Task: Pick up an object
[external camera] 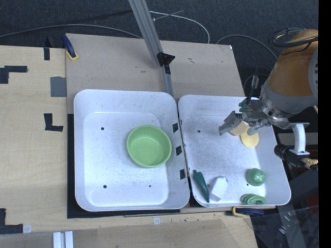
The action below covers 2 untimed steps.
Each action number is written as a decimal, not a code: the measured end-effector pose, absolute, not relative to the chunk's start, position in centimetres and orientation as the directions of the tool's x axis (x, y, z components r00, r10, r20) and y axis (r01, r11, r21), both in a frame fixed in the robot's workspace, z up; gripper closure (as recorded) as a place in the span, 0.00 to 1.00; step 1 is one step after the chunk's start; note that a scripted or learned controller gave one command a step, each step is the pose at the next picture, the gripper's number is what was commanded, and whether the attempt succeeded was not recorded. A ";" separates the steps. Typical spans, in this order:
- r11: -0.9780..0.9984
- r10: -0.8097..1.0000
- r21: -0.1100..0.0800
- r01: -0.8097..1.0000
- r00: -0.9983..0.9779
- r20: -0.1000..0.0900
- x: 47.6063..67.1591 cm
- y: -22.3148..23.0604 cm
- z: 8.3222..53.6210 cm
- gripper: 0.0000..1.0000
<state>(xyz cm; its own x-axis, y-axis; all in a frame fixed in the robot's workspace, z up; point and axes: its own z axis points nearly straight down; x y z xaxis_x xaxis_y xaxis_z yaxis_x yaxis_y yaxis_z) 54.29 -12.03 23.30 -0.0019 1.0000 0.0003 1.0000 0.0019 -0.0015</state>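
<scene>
Camera view: gripper point(234, 126) hangs over the right bin point(207, 154), above a yellow piece point(250, 140); can't tell its grip. Green bowl point(149, 145) at nine o'clock.

Even overhead light falls on the bench, bright enough to wash the two white bins point(129, 103) nearly flat, with mild glare on their floors. Shadows are soft and short: a faint one hugs the green bowl point(149, 146). The dark floor beyond stays dim. The whole picture is grainy and slightly soft, and the arm point(292, 79) at the right blurs a little.
</scene>
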 end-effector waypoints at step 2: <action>0.001 1.000 -0.008 1.000 -0.001 0.000 54.8 -12.5 17.3 0.00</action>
<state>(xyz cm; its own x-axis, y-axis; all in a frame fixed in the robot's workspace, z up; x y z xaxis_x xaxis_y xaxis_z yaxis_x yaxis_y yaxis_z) 54.80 -12.51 17.32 -0.0009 1.0000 0.0003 1.0000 0.0009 -0.0078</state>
